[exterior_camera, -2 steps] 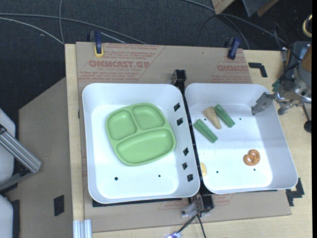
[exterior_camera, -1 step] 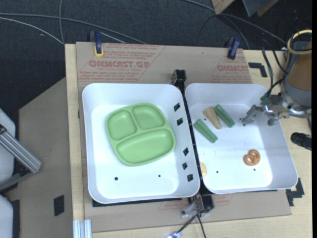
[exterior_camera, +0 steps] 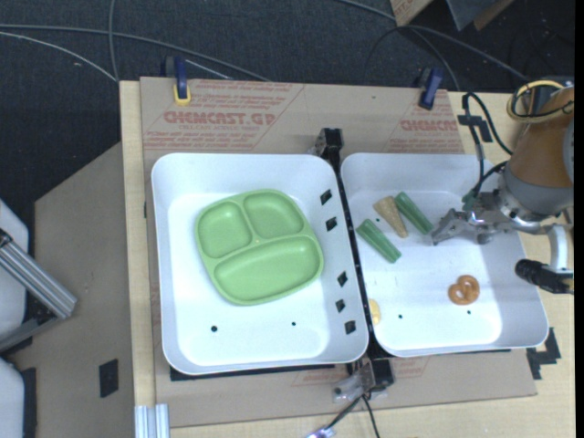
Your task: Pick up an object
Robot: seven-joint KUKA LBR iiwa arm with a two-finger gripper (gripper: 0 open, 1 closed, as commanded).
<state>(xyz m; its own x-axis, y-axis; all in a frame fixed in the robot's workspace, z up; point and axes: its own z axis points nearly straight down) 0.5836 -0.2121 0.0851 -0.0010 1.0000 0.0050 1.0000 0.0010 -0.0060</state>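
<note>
Two green sticks [exterior_camera: 412,214] and a tan wedge [exterior_camera: 390,213] lie right of centre frame in the right bin [exterior_camera: 511,331], long axes slanting down-right. The end effector [exterior_camera: 449,229] hovers just right of them, holding nothing; its finger spread I cannot tell. A pretzel [exterior_camera: 464,290] sits lower right.

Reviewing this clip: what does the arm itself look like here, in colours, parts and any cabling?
The arm enters from the right edge: an orange band above a grey wrist section, ending in a metallic grey gripper with thin, pointed fingers over the right bin. Black cables loop along the arm near its upper part, with a yellowish ring at the top. A black part juts out below the wrist.
</note>
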